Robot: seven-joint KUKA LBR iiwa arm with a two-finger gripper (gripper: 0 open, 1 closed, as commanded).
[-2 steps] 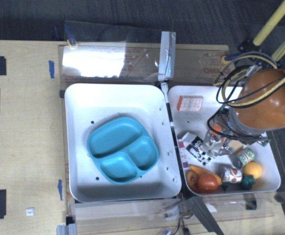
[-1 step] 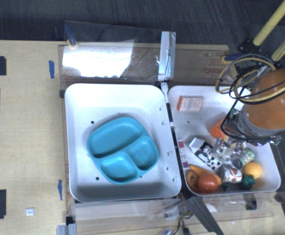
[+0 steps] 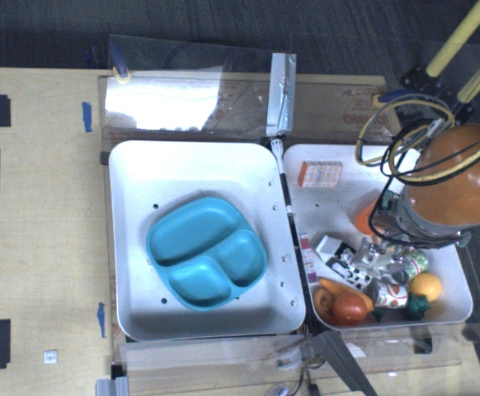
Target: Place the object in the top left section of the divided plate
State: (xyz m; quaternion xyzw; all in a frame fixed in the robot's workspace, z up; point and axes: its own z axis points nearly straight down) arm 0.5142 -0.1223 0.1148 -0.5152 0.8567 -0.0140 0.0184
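Two shallow white bins side by side on the wooden bench point(image 3: 34, 221). Left white bin point(image 3: 133, 188) holds a light blue three-section divided plastic plate point(image 3: 208, 252), sitting tilted near bin centre, all three sections bare. Right white bin point(image 3: 339, 159) holds the clutter: a small white and orange carton point(image 3: 320, 174) lying flat near the far left corner, well apart from the rest; a red round tomato-like fruit point(image 3: 351, 307) at the near edge, touching an orange-brown curved piece point(image 3: 329, 287) just left of it; a yellow round lemon-like fruit point(image 3: 425, 286) near the right wall with a small dark green item point(image 3: 417, 306) just beside it; a black and white patterned packet point(image 3: 345, 258) in the middle; a flat white label card point(image 3: 308, 254) against the divider. Grey arm with orange band point(image 3: 454, 180) reaches in from the right, black and yellow cables looped over it. Two-finger gripper point(image 3: 378, 262) is down low in the right bin, among the packet and a small printed can point(image 3: 392, 294); fingers lost in the clutter, cannot tell whether parted or closed, or whether anything is between them. Gripper well apart from the plate.
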